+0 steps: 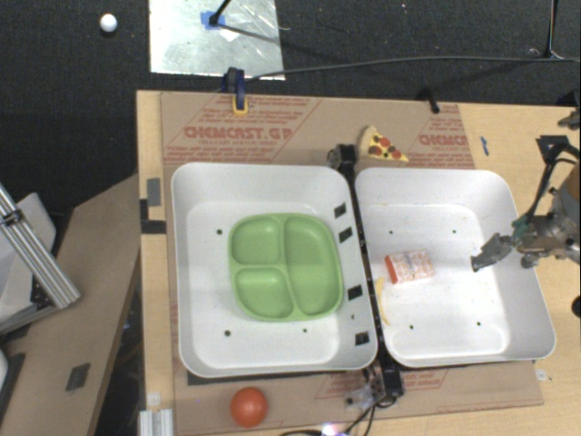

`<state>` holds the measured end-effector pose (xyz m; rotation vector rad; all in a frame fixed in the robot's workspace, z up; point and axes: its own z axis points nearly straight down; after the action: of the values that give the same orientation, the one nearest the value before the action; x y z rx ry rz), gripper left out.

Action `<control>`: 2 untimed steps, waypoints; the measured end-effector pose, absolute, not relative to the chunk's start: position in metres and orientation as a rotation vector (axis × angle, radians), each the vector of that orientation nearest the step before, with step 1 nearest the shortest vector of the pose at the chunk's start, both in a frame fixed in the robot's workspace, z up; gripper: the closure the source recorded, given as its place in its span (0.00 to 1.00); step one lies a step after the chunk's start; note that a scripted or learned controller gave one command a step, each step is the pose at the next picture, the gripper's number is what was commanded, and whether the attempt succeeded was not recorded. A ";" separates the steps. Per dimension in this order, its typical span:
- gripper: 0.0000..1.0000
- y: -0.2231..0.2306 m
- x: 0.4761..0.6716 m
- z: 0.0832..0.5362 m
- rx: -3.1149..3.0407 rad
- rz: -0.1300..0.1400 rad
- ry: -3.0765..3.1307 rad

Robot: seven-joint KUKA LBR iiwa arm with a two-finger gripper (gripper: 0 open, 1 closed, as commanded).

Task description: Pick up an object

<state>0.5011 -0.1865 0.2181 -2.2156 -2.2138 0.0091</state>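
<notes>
Camera view: gripper (486, 255) hanging over right bin (536, 334), near its right wall, honestly can't tell if open or shut. Small red-white packet (408, 266) flat on right bin floor, well apart from it. Green divided plate (285, 267) sits in left bin (195, 334). Orange ball (249, 406) on bench out front.

Reaching in from right edge, mid-height in camera view. Hand (484, 258) extended leftward at a slight downward slant, dark grey, tip low and well left of the wrist. Wrist hardware bunched behind it near frame edge. Finger state not resolvable at this resolution. Nothing visibly gripped.
</notes>
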 end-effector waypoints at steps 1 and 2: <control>0.00 -0.186 0.504 0.224 -2.218 -0.001 -2.226; 0.00 -0.196 0.506 0.169 -2.219 0.002 -2.221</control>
<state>0.5060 -0.1957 0.1694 -2.2195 -2.2212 0.0017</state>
